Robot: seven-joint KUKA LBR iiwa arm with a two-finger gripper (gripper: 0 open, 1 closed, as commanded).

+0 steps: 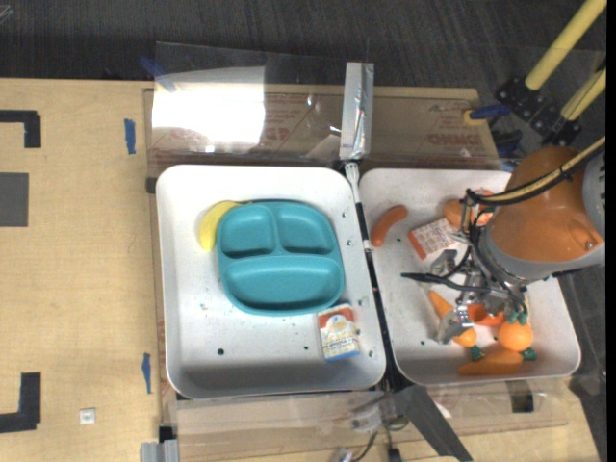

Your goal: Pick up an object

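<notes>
Objects for picking lie in two shallow white bins set side by side on the table (77,258). In the right bin (568,354) a small heap of orange toy food sits near the front edge: a round orange fruit (516,336), a carrot-like piece (491,361) lying in front of it, and a smaller orange piece (440,303) to their left. Farther back in that bin lie a reddish-orange sausage (387,224), tilted, and a small orange-and-white packet (432,238) just beside it to the right.

The tool (460,323) hangs low over the heap, its dark and metal fingers pointing down among the orange pieces. How far the fingers are spread I cannot tell, as cables and clutter hide them, and nothing is plainly seen between them. Above it the arm's orange band (544,210) covers the back right corner of the bin.

In the left bin (183,354) a teal divided plate (281,255) lies near the middle. A yellow piece (209,222) peeks out from under its back left edge. A small white carton (339,334) with an orange picture stands near the front right corner, apart from the plate.
</notes>
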